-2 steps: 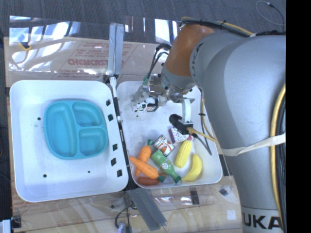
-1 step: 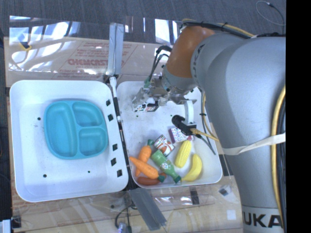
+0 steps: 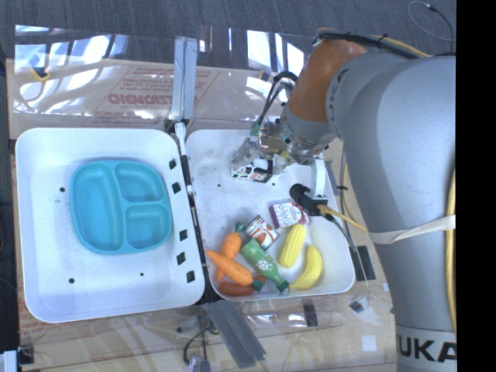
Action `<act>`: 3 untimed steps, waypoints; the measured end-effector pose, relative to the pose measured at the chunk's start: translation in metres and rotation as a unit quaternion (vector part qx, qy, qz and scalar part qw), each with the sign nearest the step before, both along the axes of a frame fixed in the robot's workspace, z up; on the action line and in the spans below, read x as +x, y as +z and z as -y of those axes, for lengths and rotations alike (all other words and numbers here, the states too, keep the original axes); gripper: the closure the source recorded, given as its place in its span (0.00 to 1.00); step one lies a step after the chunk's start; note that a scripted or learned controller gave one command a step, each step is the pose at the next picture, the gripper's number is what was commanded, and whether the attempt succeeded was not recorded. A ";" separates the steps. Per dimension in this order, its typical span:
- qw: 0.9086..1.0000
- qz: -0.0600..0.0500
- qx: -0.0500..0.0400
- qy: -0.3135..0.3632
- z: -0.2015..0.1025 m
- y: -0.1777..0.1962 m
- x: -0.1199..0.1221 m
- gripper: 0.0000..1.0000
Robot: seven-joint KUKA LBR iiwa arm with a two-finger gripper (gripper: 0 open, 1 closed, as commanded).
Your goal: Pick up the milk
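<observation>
Milk carton (image 3: 261,232): small toy box, probably light, stiff and smooth-sided, lying tilted among the play food in the right bin (image 3: 213,178), best pinched across its flat sides; gripper (image 3: 257,161) near the bin's far wall, apart from it, jaw state indiscernible.

Hidden, cut off and unclear parts

The right bin's (image 3: 203,208) far right corner and part of its right wall are covered by the arm (image 3: 403,169), whose lower body is cut off by the bottom edge. The gripper (image 3: 260,149) is largely masked by the wrist, and the state of its fingers cannot be made out. The small carton (image 3: 252,172) under it is partly overlapped and its print is too small to be read. The sausage (image 3: 235,289) is half buried under the carrots (image 3: 230,260).
</observation>
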State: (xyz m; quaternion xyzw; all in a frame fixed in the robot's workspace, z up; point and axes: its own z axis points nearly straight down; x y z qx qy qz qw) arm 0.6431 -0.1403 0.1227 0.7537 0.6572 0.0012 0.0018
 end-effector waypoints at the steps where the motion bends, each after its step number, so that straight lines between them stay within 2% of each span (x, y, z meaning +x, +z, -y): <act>1: 0.998 0.007 -0.005 0.058 0.004 -0.016 0.009 0.00; 2: 0.994 0.007 -0.005 0.107 0.001 -0.016 0.021 0.00; 3: 0.992 0.014 -0.008 0.125 -0.008 -0.014 0.012 0.00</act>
